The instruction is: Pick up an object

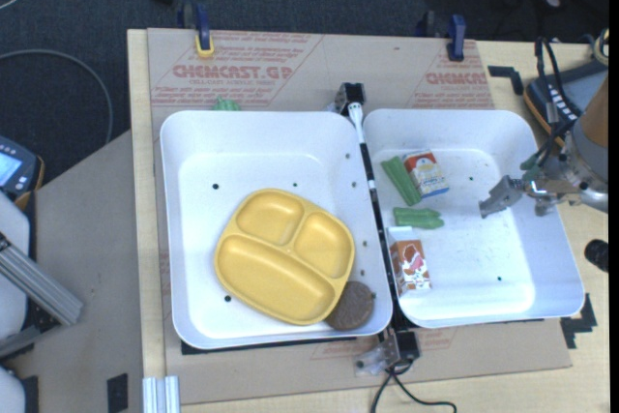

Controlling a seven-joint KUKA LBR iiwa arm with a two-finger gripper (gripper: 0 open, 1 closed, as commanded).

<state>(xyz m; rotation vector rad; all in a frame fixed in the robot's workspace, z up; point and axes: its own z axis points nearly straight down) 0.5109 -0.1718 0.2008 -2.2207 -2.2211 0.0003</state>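
Reaching in from the right over the right bin [464,123], with the gripper [498,198] above bare white floor in that bin's right half. Cannot tell whether the claw is apart or together: seen only as one grey shape slanting down to the left. Well apart from every item in the bin, with open floor between.

Lying in the left part of the right bin, near the wall shared with the other bin: a small carton [427,175], white with red and orange print, just beside a long green piece [397,181] that slants along its left side, touching or nearly so. Below those, a second green piece [418,220], shorter and lying almost crosswise. Lower again, close to the shared wall, a flat red-and-white packet [411,266], set apart from the green piece above it.

Sitting in the left bin [174,208]: a yellow divided plate [285,256] with three compartments, turned at a slant. Touching its lower right edge, a round brown disc [353,307] in the bin's near right corner.

Resting under both bins, a brown board [290,63] with red print, held at its far edge by two blue clamps [202,19].
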